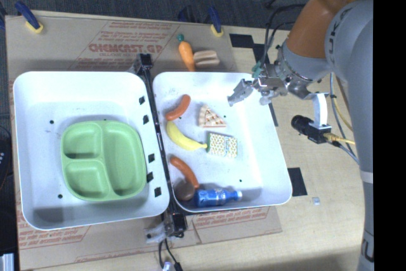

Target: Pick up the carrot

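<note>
Brown cardboard is covering the table, and two white bins are sitting on it side by side. The grey arm with its orange band is reaching in from the right, above the far right corner of the right bin.

The left bin is holding a green divided plate, lying flat near its middle.

The tool is hanging over the far right part of the right bin, its tip pointing left. Nothing is showing between its fingers, but whether they are spread or closed is too hard to tell from this slant.

In the right bin, a yellow banana is lying near the left wall, with a sausage just beyond it and a second sausage just in front. A blue bottle is lying on its side along the near wall, beside a dark brown lump. A patterned square block is touching the banana's right end, and a triangular waffle-like piece is sitting just behind it.

The carrot is lying outside both bins, on the cardboard just beyond the right bin's far rim, green top pointing away. A small tan and brown block is resting just beside it on the right. Blue clamps are gripping the cardboard's far edge.
</note>
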You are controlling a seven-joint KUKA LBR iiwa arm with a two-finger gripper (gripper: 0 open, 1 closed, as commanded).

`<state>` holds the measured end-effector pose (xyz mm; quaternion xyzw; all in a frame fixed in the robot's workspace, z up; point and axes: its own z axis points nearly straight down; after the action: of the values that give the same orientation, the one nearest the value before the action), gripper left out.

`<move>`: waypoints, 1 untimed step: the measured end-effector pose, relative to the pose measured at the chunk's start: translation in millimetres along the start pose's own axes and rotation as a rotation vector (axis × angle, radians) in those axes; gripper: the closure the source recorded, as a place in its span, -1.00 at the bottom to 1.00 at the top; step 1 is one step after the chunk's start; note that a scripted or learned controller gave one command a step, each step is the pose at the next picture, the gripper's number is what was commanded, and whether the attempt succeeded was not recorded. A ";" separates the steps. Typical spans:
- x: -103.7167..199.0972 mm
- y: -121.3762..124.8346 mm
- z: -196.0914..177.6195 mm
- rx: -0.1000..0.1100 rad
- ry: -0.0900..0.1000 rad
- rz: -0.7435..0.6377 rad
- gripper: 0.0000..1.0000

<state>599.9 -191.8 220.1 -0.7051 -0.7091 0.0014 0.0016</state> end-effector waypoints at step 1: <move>35.5 56.1 117.5 0.003 0.001 0.008 -1.00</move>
<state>655.3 -155.9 102.4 -0.7080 -0.7062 0.0019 0.0029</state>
